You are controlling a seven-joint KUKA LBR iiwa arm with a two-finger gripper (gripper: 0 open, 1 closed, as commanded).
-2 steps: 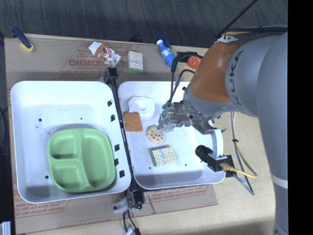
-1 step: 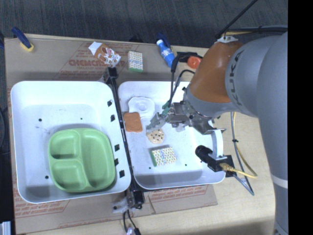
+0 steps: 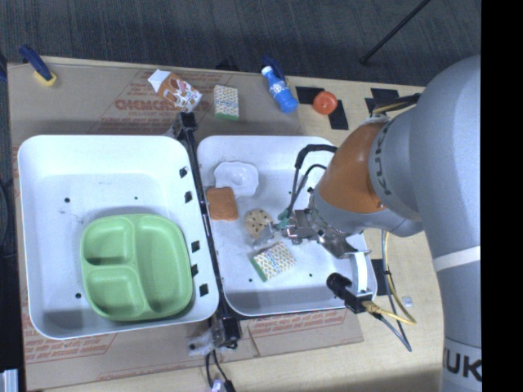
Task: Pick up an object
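Note:
My gripper (image 3: 276, 229) reaches into the right bin (image 3: 245, 300) from the right, low over its middle. Its tip sits between a round speckled cookie (image 3: 257, 220) and a green-and-white patterned packet (image 3: 273, 260) lying just below it. An orange block (image 3: 222, 203) lies to the left of the cookie, and a white cup-like piece (image 3: 236, 175) sits above that. Nothing is visibly held between the fingers; the wrist and cables hide most of them.
The left bin (image 3: 49, 178) holds a green divided plate (image 3: 136, 265). Behind the bins on the bench lie a snack bag (image 3: 175, 91), a small patterned box (image 3: 226, 101), a blue bottle (image 3: 280, 91) and an orange ball (image 3: 325, 102). My arm covers the right bin's right side.

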